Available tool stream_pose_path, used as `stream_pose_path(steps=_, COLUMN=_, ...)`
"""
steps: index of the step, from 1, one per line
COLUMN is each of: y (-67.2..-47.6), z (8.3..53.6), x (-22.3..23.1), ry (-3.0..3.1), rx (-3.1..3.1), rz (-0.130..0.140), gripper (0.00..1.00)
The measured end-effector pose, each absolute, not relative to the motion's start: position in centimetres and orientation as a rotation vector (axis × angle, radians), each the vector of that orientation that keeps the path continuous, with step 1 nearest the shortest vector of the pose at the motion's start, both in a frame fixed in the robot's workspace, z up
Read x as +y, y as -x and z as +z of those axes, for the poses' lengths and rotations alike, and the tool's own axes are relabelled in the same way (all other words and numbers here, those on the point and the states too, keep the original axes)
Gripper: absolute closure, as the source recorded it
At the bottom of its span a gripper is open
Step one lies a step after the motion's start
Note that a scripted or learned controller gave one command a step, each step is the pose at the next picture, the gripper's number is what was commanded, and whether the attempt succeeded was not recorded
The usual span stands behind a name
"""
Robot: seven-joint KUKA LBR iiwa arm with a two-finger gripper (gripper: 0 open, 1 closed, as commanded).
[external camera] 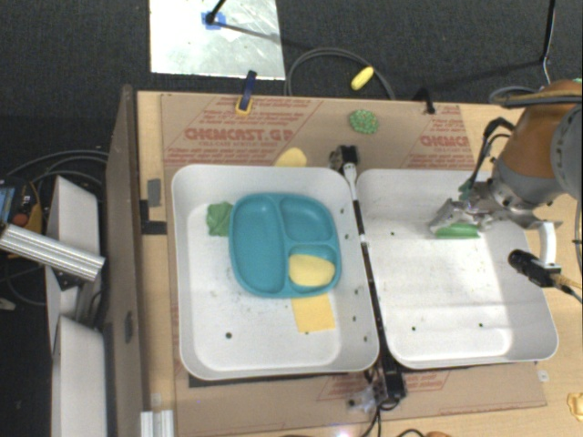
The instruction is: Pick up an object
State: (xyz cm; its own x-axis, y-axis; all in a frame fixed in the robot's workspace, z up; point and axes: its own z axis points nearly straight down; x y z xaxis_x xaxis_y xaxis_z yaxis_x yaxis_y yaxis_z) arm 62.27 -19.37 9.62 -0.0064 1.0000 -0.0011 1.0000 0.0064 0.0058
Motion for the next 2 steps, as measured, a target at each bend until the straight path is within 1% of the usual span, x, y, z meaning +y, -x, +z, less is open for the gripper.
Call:
stream_pose_path(steps=1, y=-65.4, z=8.5, x=-15.2, ry=-2.209, rx=2.230, rz=0.006, gripper=1.00)
stream_pose_path(steps=2, y=-63.7, z=19.1, x=-7.4, ry=-2.205, rx=2.231, rz=0.012, gripper=1.00)
